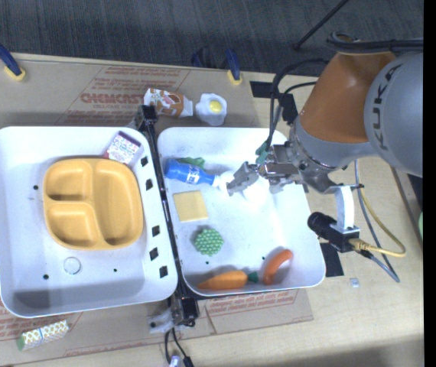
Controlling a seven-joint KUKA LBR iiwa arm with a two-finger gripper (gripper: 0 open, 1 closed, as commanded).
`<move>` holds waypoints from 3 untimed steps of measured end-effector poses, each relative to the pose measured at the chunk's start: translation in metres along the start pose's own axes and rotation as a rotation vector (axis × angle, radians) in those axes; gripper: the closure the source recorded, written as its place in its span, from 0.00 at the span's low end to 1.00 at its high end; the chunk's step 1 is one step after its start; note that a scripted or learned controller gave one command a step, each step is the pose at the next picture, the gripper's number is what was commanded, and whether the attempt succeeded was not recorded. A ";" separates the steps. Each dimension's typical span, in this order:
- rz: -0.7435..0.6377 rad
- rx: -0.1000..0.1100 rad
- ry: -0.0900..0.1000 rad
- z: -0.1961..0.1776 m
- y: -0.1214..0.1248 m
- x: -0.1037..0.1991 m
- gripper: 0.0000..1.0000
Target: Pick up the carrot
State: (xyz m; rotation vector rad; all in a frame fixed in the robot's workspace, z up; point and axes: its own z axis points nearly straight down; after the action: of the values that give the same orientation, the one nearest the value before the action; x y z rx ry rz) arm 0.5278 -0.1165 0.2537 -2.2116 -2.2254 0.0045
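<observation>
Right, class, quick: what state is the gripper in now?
Gripper: open, holding nothing, above the right bin; carrot untouched.

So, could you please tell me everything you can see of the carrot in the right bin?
The carrot is a smooth orange toy, plastic by its look, with a small green stub at its right end. It lies flat, nearly level in the view, along the near wall of the right bin. Its green end meets a red-orange sausage-like piece. A green bumpy ball sits just beyond it, apart. The gripper hovers farther back, not touching it.
</observation>
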 end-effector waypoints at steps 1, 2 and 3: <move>0.044 0.002 0.000 0.130 0.026 0.018 0.00; 0.363 -0.001 0.000 0.149 0.037 0.021 0.00; 0.385 -0.002 0.001 0.020 0.094 0.046 0.00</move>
State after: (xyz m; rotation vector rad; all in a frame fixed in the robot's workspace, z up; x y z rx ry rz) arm 0.6219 -0.0701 0.2328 -2.5979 -1.7623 0.0023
